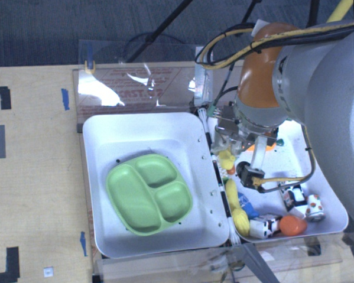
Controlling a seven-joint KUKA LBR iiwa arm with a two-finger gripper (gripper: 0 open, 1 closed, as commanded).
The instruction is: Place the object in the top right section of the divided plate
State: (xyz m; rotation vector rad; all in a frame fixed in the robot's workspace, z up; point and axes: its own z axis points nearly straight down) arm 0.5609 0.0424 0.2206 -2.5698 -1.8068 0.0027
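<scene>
Over the right-hand shallow white bin (pixel 331 210), the grey arm with its orange band (pixel 261 80) reaches down, and the gripper (pixel 239 142) hangs low near that bin's left wall, just above a cluster of small toys. Whether it is wide, narrow or closed on anything I cannot tell, since the wrist and cabling hide that part.

Below it lie a yellow banana-shaped toy (pixel 232 195), a second yellow piece (pixel 241 220) nearer the front wall, an orange ball (pixel 292 225), and a few small white-and-black figures (pixel 296 195) beside it. Which of these is the object to be moved is not settled by the view; the yellow toy closest under the gripper looks the likeliest.

The green divided plate (pixel 148 194) sits in the left-hand white bin (pixel 100 136), its 3 sections bare, so the target section awaits its object.

By my judgement the picking step is in hand, not the placing. The next move calls for a secure hold on 1 toy, a lift clear of the wall between the 2 bins, a carry leftward, and a lowering into the plate's top right section (pixel 158 168).
</scene>
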